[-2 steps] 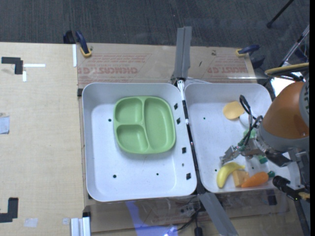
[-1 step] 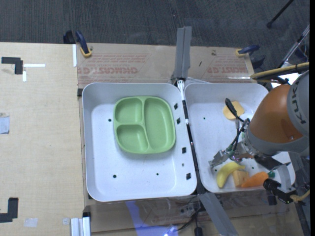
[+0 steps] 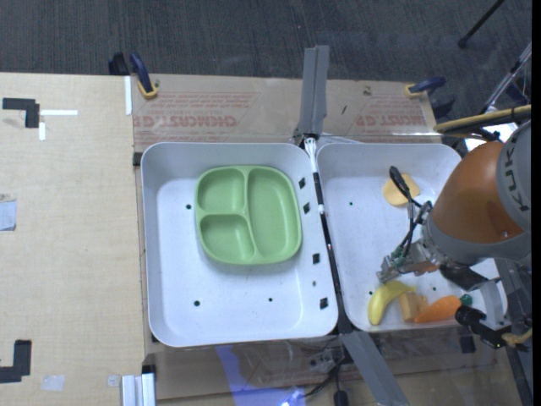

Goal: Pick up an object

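The yellow plastic banana [image 3: 382, 301] lies in the near part of the right-hand shallow white bin [image 3: 359, 214], curved, with its lower tip toward the bin's front wall. Touching it on the right is a small tan, bread-like piece [image 3: 410, 304], and just beyond that an orange carrot-shaped toy [image 3: 437, 310] lies lengthwise along the front of the bin. Farther back in the same bin, near its rear wall, sits a flat pale-yellow chip-like piece [image 3: 397, 191] with a dark, slim, handle-like thing [image 3: 401, 182] lying across it; what that dark thing is stays unclear from this angle.

The metal two-finger jaws [image 3: 396, 266] hang just above and behind the banana, low in the bin, at the end of thin cables running up to the wrist. They look empty, yet whether they stand wide or narrow cannot be told, since the tips blur into the white floor. Above them the grey arm with its orange band [image 3: 478, 197] covers the bin's right side.

The left-hand shallow white bin [image 3: 169, 252] holds a light green three-compartment plastic plate [image 3: 248, 214], set upright and flat a little behind the middle. Both bins rest on a brown cardboard sheet [image 3: 220, 112] held by blue clamps [image 3: 144, 79] to the pale wooden tabletop [image 3: 63, 252].
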Available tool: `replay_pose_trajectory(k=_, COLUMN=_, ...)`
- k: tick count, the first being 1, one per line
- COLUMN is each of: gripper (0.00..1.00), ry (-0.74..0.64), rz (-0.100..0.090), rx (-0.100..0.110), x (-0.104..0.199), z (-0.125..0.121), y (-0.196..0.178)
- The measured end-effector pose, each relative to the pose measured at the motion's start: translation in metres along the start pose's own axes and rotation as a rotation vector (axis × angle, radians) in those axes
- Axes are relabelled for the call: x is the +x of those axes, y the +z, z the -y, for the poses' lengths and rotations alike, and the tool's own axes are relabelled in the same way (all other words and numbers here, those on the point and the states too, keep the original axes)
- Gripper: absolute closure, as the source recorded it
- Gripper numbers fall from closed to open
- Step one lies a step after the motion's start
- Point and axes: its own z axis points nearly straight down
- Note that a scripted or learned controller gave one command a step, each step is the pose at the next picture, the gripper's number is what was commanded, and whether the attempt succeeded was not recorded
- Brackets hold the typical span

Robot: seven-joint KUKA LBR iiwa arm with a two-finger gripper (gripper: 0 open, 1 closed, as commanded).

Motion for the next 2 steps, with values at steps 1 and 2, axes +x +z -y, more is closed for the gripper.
replay_pose_trajectory(k=1, gripper=1.0, ry=0.091, rz=0.002, rx=-0.001, x=0.0615, z=-0.0128, y=-0.0915)
replay_pose_trajectory(k=2, gripper=0.0, ry=0.091, rz=0.002, rx=-0.001, x=0.0614, z=-0.0127, y=-0.0914)
